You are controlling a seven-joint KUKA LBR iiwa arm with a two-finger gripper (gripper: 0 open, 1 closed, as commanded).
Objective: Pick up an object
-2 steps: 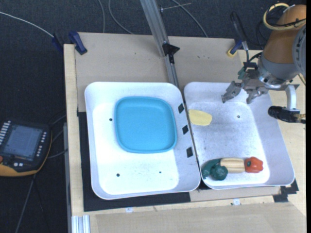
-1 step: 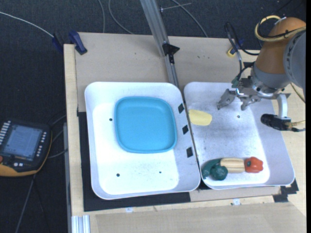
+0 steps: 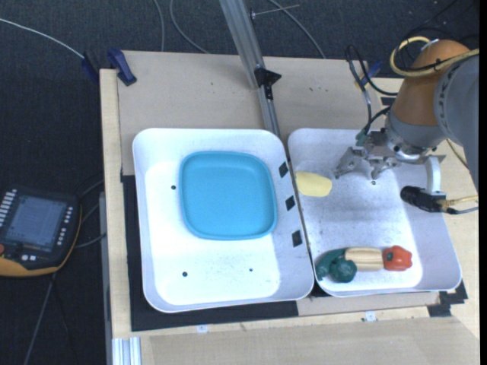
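Over the right bin [image 3: 426,276], gripper [image 3: 373,163] hovering with fingers spread, nothing pinched. Yellow piece [image 3: 313,184] just to its left near the bin's left wall, long axis roughly left-right. Probably the easiest grab tbh.

You see a handheld control pendant [image 3: 32,230] lying on the dark floor, left of the wooden bench [image 3: 190,90]. Thin cables [image 3: 163,10] loop across the floor behind it, and a grey metal pole [image 3: 242,29] slants up from the bench's far side.
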